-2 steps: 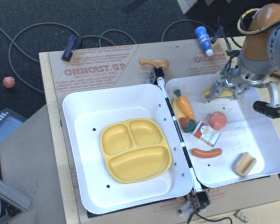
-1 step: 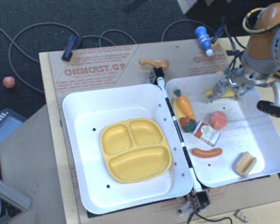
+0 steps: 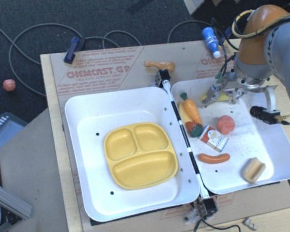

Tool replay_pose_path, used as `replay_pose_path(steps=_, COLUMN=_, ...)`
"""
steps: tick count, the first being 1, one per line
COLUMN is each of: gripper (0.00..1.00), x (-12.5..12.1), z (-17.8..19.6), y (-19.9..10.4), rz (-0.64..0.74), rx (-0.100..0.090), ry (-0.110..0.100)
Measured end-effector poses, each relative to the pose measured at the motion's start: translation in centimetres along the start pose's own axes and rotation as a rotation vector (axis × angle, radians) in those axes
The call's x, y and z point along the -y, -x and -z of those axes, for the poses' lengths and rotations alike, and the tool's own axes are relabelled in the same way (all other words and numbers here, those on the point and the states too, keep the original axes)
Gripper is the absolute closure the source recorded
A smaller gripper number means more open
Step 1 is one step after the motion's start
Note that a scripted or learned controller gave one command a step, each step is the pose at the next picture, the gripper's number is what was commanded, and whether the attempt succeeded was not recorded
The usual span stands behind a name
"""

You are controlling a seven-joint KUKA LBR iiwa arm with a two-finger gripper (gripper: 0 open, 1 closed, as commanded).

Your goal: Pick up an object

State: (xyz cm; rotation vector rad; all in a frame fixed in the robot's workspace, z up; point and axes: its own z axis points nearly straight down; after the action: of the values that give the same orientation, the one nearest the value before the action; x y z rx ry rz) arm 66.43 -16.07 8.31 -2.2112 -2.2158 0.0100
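The right bin (image 3: pixel 274 150) has the toy foods in it. A carrot (image 3: pixel 191 111) lies by the bin's left wall, at about 10 o'clock in the bin. A yellow piece (image 3: pixel 183 114) lies right beside it, against the wall. Just below the carrot is a small red and green thing (image 3: pixel 194 129), maybe a strawberry. Next to that, near the middle of the bin, sits a little red and white box (image 3: pixel 214 138). A pink ball (image 3: pixel 226 124) is touching the box on its upper right. A little sausage (image 3: pixel 214 157) lies below the box, at about 6 o'clock. A tan bread roll (image 3: pixel 253 169) sits at 5 o'clock, near the front wall.

The gripper (image 3: pixel 224 91) is over the top of the right bin, at about 12 o'clock. It has nothing in it that I can see. I cannot tell if its fingers are open or closed. The grey arm (image 3: pixel 282 45) comes in from 3 o'clock, with an orange band (image 3: pixel 260 29) on it.

The left bin (image 3: pixel 86 145) holds a yellow plate (image 3: pixel 139 155) with three parts. Both bins sit on the bench (image 3: pixel 103 65). A blue bottle (image 3: pixel 211 41) lies on the bench at 12 o'clock from the right bin.
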Motion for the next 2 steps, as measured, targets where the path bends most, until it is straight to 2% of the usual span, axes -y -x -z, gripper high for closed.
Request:
replay_pose_path(steps=1, gripper=0.00, x=5.9, z=0.1, y=1.1, rz=-0.003, rx=0.003, ry=0.011)
replay_pose_path(steps=2, gripper=0.00, x=10.7, z=0.0, y=-3.7, rz=-0.001, rx=0.002, ry=0.011)
